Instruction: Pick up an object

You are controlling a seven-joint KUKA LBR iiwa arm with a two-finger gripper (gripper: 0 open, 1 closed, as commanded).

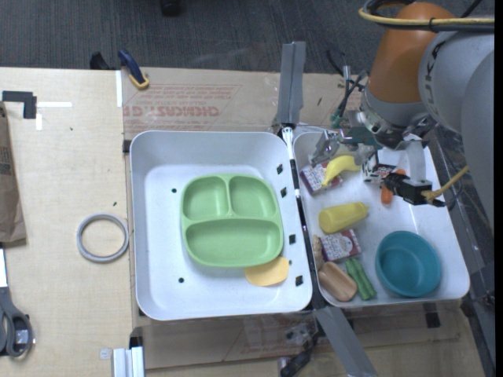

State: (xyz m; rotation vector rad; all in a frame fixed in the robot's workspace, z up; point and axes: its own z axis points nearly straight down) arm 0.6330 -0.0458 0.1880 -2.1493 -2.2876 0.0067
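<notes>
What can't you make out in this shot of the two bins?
- Hand, camera view: too small and cluttered to tell its finger state.
- Scissors: cut off by the left edge.
- Snack packets: print too small to read.
- Right bin: far corner hidden by the arm.

A pale wooden bench top (63,179) fills the left and near part of the scene, with a sheet of brown printed cardboard (196,104) lying on it at the far side. Beyond the bench's far edge runs dark grey carpeted floor (236,14). The light is even and soft.
</notes>
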